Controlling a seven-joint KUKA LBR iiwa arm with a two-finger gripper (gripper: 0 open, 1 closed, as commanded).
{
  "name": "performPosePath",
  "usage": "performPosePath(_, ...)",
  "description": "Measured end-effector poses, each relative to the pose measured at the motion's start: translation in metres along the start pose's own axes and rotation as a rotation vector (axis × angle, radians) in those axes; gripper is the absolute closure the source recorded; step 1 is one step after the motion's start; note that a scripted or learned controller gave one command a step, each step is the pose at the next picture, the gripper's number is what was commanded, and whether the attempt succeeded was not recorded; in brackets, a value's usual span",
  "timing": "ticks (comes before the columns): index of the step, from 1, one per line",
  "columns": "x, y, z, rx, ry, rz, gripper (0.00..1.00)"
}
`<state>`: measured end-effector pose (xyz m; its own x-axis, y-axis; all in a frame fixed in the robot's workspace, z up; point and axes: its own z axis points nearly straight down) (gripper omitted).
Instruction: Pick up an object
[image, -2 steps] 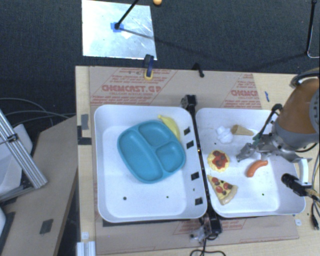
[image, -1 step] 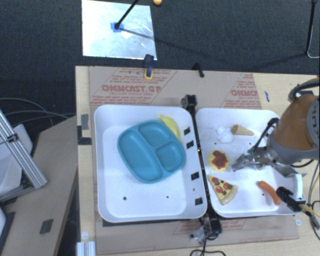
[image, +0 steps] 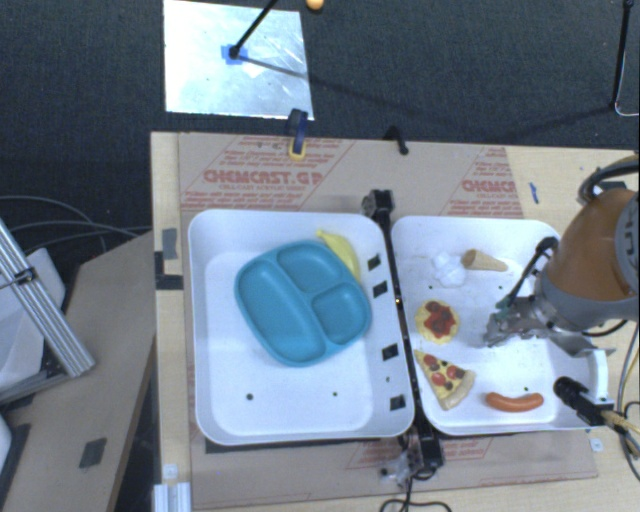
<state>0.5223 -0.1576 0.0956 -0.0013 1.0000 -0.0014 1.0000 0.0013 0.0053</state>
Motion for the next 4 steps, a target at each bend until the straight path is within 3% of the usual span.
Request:
performPosePath(1, 0.087, -0.019, -0.094, -0.004, 0.005, -0.011, 1.0)
performPosePath(2, 0.151, -0.027, -0.089, 0.004, 0.004, -0.01, 1.0)
performPosePath(3, 0.219, -0.005, -0.173, -0.005, 0.006, -0.009, 1.0)
performPosePath(4, 0.215, -0.007, -0.17, 0.004, 0.002, -0.003, 0.0)
